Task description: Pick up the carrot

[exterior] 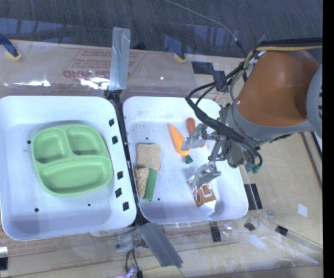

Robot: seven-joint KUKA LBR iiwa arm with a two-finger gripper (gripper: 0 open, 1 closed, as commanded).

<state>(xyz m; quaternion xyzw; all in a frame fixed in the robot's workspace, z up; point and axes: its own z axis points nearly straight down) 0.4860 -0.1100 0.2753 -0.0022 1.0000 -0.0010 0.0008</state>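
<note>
Right bin (155,213), near edge: small brown-and-white packet (203,194) lying just under the wrist hardware. Same bin, left side by the divider: green stick (150,185) beside a ridged tan wafer (140,181), with a tan bread-like slab (149,154) just beyond them. Mid bin: gripper (204,155), metal fingers pointing left and down from the grey arm (271,97) with its orange band; fingers appear parted somewhat, nothing seen between them, though clutter makes the gap hard to judge. Carrot (176,138): orange, tapered, on the white floor in the far half of the right bin, long axis slanting from upper left to lower right, lower end just beside the nearest finger. It lies to the left of the gripper and slightly farther back; a short leftward shift and a wrist turn across its length looks needed. Small orange piece (191,124) just beyond. Left bin (10,155): green divided plate (71,158)
</note>
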